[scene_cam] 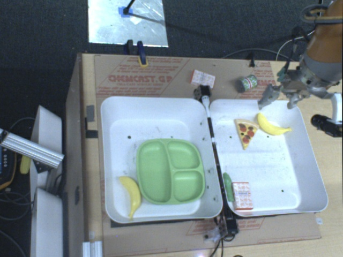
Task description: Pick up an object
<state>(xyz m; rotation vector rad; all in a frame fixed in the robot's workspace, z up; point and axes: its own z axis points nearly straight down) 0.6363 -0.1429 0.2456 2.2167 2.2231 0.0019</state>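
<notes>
A dark speckled carpet floor (225,15) surrounds the brown cardboard-covered bench (155,76). A shiny square metal sheet (127,14) lies on the floor beyond it. White shelving (45,159) stands at left.

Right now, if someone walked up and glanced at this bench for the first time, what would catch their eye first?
Probably the big green divided plate in the left bin, with a yellow banana lying against its lower left edge. Next, the right bin holds a pizza slice beside a second banana near its top, and the robot's hand hangs open just above that corner.
</notes>
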